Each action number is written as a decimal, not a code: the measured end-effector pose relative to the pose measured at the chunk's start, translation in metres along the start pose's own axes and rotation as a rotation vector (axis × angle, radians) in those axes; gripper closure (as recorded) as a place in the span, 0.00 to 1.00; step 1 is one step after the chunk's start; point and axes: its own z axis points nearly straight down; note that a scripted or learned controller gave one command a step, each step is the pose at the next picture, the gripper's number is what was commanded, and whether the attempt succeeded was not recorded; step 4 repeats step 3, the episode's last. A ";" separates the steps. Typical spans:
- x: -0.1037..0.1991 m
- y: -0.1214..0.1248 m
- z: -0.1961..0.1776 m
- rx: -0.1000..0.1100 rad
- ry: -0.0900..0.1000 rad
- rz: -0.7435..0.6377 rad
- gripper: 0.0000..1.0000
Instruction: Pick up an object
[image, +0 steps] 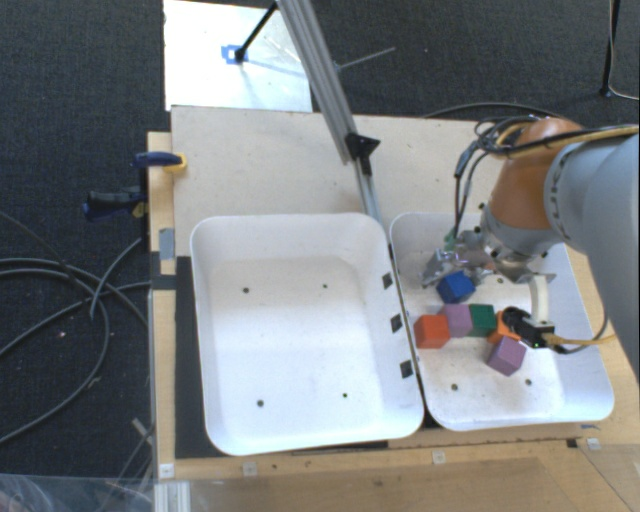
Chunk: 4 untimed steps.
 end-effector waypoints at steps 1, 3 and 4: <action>0.000 0.001 -0.011 -0.003 0.001 -0.002 1.00; 0.146 -0.071 -0.107 0.008 0.003 -0.007 1.00; 0.146 -0.071 -0.107 0.008 0.003 -0.007 1.00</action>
